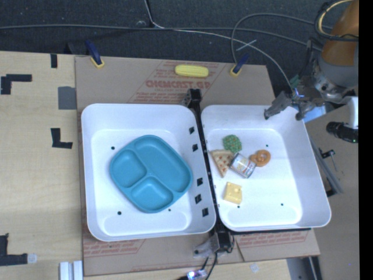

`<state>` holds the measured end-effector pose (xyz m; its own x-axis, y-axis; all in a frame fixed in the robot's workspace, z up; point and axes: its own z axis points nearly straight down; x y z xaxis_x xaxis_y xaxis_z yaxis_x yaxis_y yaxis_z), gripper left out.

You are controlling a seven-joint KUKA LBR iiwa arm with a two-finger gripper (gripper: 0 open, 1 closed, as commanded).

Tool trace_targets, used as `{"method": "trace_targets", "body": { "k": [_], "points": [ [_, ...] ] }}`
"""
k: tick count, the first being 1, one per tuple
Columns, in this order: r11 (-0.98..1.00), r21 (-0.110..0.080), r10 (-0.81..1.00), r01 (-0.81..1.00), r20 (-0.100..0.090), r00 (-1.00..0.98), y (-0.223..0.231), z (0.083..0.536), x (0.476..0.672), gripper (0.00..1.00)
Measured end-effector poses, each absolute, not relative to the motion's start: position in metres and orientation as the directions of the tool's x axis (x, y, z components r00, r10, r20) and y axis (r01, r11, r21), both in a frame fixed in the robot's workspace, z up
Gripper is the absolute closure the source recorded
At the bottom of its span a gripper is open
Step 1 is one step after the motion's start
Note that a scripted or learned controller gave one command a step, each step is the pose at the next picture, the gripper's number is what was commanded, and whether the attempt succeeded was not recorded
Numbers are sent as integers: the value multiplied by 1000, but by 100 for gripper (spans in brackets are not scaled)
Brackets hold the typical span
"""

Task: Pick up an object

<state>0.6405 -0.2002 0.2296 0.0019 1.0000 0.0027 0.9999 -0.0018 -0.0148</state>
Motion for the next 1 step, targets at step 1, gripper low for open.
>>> {"method": "trace_targets", "body": {
  "k": [1],
  "points": [
    [1,-1,1000,1000,0,-1,-200,239,643,0]
  ]
}}
